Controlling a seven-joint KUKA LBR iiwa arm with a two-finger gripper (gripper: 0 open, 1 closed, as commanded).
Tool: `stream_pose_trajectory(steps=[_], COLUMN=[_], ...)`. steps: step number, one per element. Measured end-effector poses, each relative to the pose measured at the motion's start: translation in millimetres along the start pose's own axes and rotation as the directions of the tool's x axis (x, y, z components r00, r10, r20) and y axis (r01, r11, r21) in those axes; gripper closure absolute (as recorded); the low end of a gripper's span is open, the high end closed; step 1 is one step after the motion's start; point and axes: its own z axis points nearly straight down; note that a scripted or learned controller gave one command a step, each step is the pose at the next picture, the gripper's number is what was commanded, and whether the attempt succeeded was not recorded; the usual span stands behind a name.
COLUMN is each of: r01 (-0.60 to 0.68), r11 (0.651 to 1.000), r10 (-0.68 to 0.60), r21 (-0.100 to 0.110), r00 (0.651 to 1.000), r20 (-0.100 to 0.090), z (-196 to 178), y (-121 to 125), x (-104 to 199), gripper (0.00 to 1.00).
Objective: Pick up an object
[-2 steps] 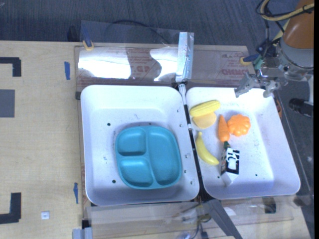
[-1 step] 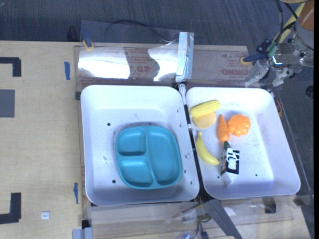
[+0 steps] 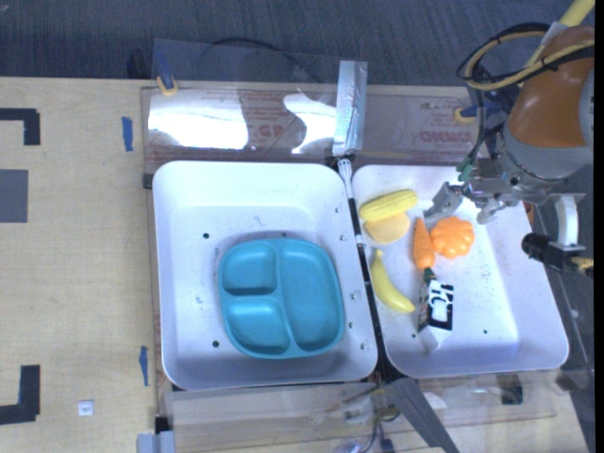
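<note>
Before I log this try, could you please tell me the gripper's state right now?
Gripper: open, holding nothing, hovering above the orange pumpkin in the right bin.

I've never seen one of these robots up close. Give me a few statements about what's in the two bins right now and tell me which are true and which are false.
1. The blue divided plate lies in the left bin. True.
2. The toy corn cob lies on the blue divided plate. False: it lies in the right bin, near the divider.
3. The gripper hangs above the right bin, just above the small orange pumpkin. True.
4. The banana is in the left bin. False: it lies in the right bin.
5. The toy carrot lies beside the pumpkin. True.
</note>
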Motion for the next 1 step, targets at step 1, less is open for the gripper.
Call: stream_pose_trajectory(steps=[1], r01=[0.009], r11=[1.000], r10=[-0.009], r21=[-0.019], r00=[1.000], r20=[0.004], z=[99.9], y=[19.4], x=[-31.4], gripper=[0.00])
